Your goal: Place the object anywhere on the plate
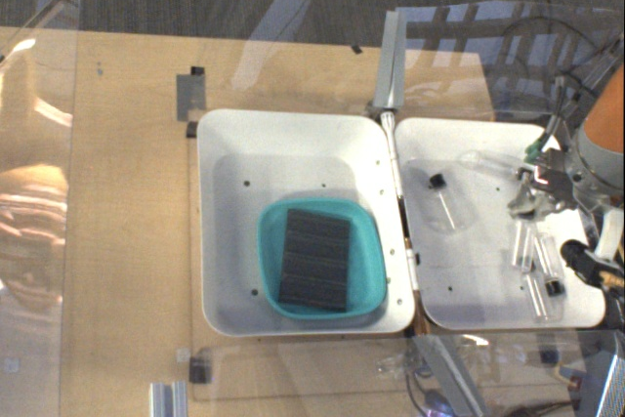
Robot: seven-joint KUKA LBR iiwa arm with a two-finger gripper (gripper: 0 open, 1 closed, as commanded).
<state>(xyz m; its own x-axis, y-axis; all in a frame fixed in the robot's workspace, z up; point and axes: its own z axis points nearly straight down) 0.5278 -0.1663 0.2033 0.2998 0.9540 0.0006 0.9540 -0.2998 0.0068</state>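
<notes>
Tool (535, 195) low at right edge

two white bins: one (220, 210) in the middle of the frame, one (459, 303) at right. one teal plate (269, 234) bearing one dark ridged block (315, 259). several clear tubes (530, 259) at right, number unclear; one small black piece (436, 180).

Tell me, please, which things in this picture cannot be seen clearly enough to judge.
- Gripper, camera view: small and cluttered against the white right bin; whether it holds anything cannot be told.
- Clear tube-like pieces in the right bin: transparent on white, so their number and outlines are uncertain.
- Arm: cut off by the right edge.
- Dark ridged object on the teal plate: too small to identify.
</notes>
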